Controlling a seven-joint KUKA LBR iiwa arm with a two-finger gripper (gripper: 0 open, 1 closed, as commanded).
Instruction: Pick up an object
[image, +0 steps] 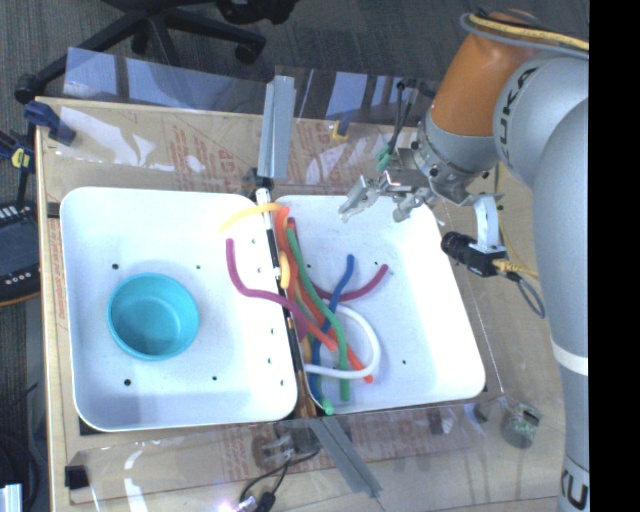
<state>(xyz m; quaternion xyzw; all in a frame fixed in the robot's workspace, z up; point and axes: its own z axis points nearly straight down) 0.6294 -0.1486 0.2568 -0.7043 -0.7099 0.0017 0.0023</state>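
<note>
A tangle of coloured flexible tubes (318, 300) in orange, red, green, blue, purple, yellow and white lies along the divider between the two white bins, mostly in the right bin (430, 340). A purple tube (240, 275) and a yellow one (245, 215) spill into the left bin. A blue bowl (153, 316) sits in the left bin (90, 230). My gripper (380, 200) hovers above the right bin's far edge, right of the tubes, its two fingers spread apart with nothing between them.
A vertical metal post (275, 125) stands behind the bins at the divider. A black cable connector (470, 252) hangs off the arm over the right bin's right rim. Bare white floor shows in the right bin's right half.
</note>
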